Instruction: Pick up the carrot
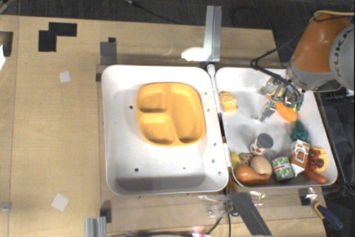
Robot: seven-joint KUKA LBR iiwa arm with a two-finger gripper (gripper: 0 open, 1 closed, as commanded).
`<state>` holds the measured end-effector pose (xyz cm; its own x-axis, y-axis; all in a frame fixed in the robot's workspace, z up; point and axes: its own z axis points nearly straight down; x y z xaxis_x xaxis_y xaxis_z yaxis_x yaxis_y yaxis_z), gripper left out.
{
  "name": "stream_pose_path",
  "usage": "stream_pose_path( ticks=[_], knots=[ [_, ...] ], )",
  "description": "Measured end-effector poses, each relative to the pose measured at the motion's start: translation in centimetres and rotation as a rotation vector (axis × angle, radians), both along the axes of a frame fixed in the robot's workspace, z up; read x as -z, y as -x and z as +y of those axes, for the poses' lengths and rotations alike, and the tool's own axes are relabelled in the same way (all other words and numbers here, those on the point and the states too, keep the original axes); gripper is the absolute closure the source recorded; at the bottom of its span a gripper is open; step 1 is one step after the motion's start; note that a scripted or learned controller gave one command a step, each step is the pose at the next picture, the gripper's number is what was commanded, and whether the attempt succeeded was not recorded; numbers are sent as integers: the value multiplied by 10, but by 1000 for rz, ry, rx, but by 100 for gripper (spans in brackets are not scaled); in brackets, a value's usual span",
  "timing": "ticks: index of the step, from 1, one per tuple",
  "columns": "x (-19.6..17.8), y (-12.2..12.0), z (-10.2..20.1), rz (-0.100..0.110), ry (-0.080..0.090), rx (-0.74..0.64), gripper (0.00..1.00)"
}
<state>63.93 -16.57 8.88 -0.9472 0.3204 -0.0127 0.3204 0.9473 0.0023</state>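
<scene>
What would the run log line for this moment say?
gripper: right white bin, touching orange carrot | grasp: unclear | yellow divided plate: left bin

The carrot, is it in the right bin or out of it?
In. The carrot sits within the right bin's walls near its far right side, right beside the gripper.

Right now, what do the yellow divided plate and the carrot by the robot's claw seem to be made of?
The yellow divided plate looks like moulded plastic: one even colour, rounded compartments, soft sheen. The carrot near the gripper also looks like plastic, probably toy food: a uniformly bright orange, smooth surface. It is small in view, so this is a guess.
</scene>
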Motion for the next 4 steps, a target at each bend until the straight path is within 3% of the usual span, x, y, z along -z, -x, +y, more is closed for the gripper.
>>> stream_pose_path(
  ticks=[1,2,3,4],
  knots=[
    [-14,-4,2,-12,2,-8,100],
    [-16,81,31,5,-3,98,100],
    [-2,47,48,-4,3,-183,100],
    [-2,40,31,-4,8,-552,100]
  ],
)
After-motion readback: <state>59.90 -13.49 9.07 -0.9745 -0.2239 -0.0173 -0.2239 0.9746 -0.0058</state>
